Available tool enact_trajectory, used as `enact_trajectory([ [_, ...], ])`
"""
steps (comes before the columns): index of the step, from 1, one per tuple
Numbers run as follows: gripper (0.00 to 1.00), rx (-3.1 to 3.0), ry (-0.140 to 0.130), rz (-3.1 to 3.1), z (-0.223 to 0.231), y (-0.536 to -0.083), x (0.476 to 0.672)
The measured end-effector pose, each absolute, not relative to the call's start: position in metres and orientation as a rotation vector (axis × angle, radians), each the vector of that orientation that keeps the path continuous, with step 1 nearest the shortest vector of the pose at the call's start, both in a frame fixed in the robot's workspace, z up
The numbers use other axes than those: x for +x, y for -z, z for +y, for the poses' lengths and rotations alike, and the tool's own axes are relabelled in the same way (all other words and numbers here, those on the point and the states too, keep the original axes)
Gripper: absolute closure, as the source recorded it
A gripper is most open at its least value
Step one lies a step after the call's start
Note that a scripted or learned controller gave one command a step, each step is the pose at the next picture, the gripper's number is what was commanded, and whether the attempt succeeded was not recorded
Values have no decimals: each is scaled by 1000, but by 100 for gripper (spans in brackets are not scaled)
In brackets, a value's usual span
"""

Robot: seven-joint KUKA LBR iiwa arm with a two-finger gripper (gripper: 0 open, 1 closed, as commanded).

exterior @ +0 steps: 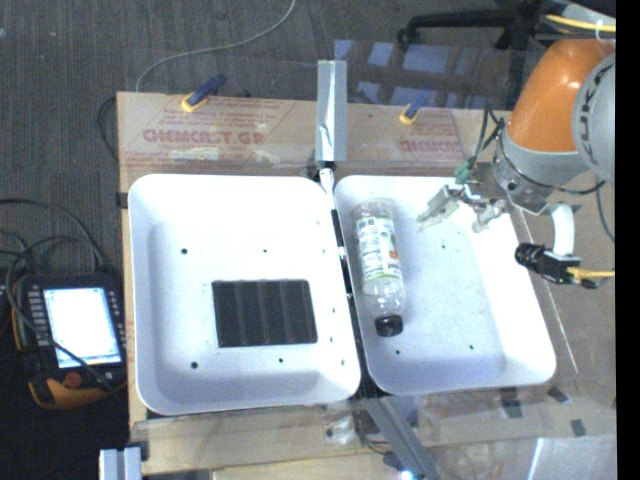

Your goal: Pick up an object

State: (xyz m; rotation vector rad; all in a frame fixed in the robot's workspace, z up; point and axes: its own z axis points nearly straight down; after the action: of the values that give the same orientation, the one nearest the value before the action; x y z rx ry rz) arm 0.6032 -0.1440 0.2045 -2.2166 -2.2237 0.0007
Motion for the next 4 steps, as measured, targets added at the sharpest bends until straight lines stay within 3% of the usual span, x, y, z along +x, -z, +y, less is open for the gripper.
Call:
enact_trajectory([
  [1,0,-2203,-6,-2240,-199,-183,618],
  [2,0,-2122,-1,-2318,-145,-94,618],
  [3,0,-2019,-20,-2434,-119,-92,644],
  [4,0,-2014,-7,-2458,-119,-95,604],
])
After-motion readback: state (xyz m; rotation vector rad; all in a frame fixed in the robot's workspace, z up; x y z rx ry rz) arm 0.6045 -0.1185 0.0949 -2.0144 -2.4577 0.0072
